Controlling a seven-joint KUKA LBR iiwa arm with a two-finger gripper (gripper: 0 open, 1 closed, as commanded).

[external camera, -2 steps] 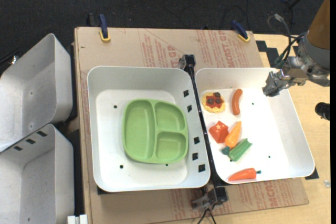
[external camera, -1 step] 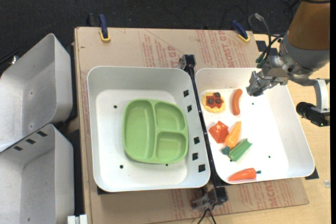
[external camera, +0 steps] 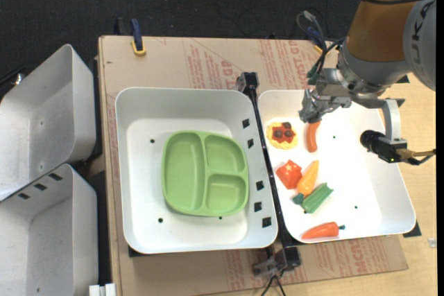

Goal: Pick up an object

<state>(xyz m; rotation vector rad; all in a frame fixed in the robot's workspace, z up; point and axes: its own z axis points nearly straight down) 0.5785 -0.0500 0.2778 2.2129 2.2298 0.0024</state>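
On the arm (external camera: 416,17), letters perhaps reading "UKA".

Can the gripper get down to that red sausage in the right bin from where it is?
Probably yes. The gripper hangs right over the upper end of the red sausage, with bare bin floor to its right; only the small pizza lies close on its left.

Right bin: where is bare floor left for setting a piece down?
Right bin: bare on its right half, beyond the green piece and chili. Crowded along its left side, from the pizza piece and sausage under the hand downward.
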